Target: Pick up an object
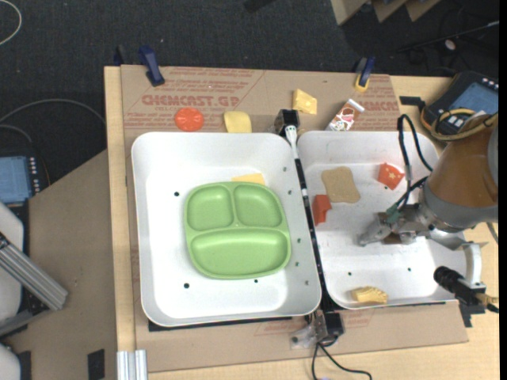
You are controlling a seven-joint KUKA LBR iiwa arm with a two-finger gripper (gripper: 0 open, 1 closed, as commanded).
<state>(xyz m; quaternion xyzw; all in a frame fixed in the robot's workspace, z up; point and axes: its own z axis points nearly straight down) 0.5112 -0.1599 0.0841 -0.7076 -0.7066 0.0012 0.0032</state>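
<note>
Nearest you, a pale yellow food piece (369,294) lies at the front edge of the right shallow white bin (412,287). Gripper (372,236) sits low over the bin floor w/ nothing between its fingers; open or closed, you can't tell. Judged step: approach, no pick yet. Next move needs a target centred, then descent & close. Arm enters from right, wrist bent down. Farther back: red block (321,209), tan flat slice (341,184), orange-red chunk (390,175).

Chunky arm (467,182) with a fat orange band over a grey wrist, metal claw (372,236) sticking out at 9 o'clock, black cable looping at 12.
</note>
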